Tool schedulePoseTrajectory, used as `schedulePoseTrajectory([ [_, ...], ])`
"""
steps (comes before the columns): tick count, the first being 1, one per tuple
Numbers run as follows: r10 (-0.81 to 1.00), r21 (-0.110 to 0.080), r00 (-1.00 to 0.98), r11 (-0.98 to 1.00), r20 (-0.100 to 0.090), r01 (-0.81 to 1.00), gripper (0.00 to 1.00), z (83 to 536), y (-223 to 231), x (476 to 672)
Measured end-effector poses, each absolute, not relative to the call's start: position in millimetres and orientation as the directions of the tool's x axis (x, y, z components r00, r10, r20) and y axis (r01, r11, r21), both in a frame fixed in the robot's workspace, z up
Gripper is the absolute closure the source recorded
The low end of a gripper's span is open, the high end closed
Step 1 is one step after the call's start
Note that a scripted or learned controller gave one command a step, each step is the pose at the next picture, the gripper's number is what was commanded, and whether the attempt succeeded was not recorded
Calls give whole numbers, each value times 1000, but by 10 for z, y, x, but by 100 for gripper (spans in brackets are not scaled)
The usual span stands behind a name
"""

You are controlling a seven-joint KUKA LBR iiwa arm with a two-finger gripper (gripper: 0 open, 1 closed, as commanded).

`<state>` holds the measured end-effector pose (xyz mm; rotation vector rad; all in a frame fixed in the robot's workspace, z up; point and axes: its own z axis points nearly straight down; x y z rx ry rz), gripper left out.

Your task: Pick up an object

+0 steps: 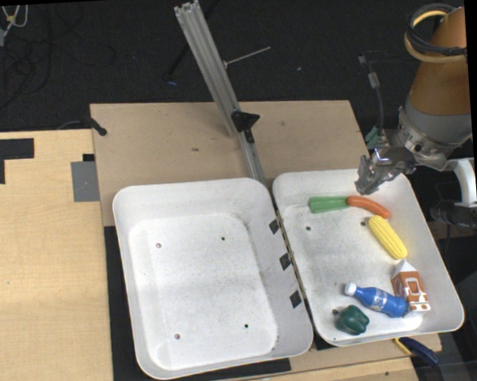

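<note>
Here the gripper (pixel 371 176) hangs over the far rim of the right bin (pixel 450 309), just above the carrot (pixel 353 204), likely lining up on it; whether it is released or clenched I cannot tell, and nothing is visibly grasped.

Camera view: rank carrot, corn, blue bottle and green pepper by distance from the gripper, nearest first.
Gripper sits over the right bin's far edge.
1. carrot, right below the gripper at the far end of the bin.
2. corn, mid-bin, right side.
3. blue bottle, near end of the bin.
4. green pepper, near end, just past the bottle.
</note>
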<state>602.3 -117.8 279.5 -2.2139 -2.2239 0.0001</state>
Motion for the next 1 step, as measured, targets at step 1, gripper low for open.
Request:
schedulePoseTrajectory([
  [1, 1000, -5, -5, 5, 3, 1000, 100, 2614, -578, 6105],
])
